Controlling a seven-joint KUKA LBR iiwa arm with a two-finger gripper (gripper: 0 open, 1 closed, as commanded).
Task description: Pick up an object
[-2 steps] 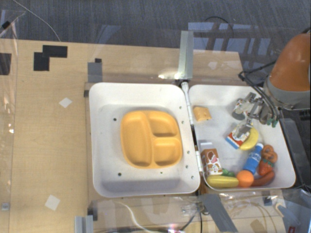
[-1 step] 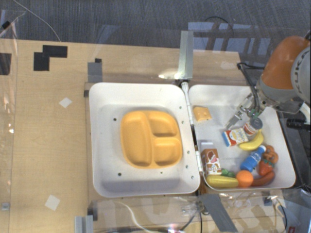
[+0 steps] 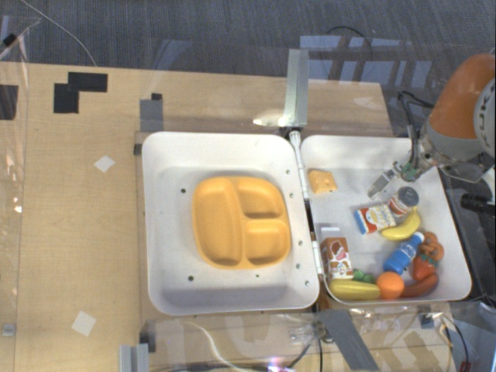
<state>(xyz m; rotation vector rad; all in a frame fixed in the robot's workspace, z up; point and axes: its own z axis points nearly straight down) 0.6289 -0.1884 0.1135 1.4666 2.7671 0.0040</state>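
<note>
Fixed overhead slant, both bins [image 3: 155, 208], seemingly mid-range

Matt yellow plastic tray [image 3: 240, 222], smooth white bins [image 3: 167, 285], probably wood-grain bench [image 3: 70, 208]

A robot lab is being shown here, not a home. Two white bins [image 3: 155, 231] are being held side by side on a wooden bench [image 3: 70, 231] by metal brackets [image 3: 297, 84]. Black tape marks [image 3: 77, 90] and loose cables [image 3: 232, 356] are being seen, with grey carpet [image 3: 194, 22] behind.
</note>
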